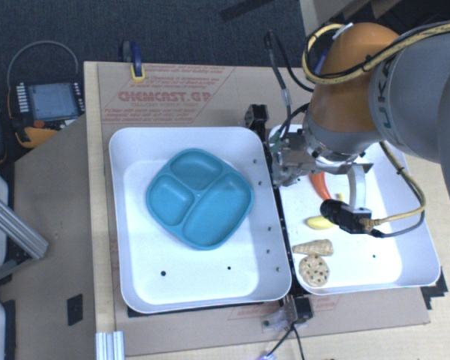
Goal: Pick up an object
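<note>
Gripper (286, 165) at right bin (405, 255), left wall

Cardboard-topped bench (176, 96) (tan), left bin (202, 276) beside right bin (394, 257)

Turquoise divided plate (200, 198) in the left white bin (135, 276); in the right white bin (405, 268), an orange carrot (320, 184), yellow piece (318, 222), beige cone (315, 248), tan dark-speckled cookie (314, 270)

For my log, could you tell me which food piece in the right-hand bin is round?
The speckled cookie, just below the cone; the other pieces are elongated.
</note>
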Motion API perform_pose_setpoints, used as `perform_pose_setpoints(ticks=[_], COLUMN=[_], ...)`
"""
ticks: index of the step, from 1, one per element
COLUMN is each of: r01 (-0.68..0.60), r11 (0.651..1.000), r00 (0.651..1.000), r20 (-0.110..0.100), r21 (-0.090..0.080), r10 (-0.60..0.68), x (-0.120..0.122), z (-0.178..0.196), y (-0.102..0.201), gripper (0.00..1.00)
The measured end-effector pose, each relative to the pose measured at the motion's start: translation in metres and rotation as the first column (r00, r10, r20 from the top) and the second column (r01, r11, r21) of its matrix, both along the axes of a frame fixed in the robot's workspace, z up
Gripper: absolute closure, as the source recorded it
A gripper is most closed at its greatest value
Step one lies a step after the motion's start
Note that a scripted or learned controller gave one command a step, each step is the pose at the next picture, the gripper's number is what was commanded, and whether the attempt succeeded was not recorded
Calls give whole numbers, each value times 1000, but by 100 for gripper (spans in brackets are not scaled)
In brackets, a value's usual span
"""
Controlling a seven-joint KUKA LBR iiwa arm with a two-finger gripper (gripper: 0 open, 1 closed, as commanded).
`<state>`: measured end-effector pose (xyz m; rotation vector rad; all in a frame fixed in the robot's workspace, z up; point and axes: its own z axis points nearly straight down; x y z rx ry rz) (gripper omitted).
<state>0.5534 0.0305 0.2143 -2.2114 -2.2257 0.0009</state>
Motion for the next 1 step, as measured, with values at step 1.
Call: perform_pose_setpoints(ticks=[1], r01=[1], r11=[1000], r00=[1000], r20=[2], r21=[-1], r10=[-1], x=[0], z=[-5], y=[50], gripper=[100])
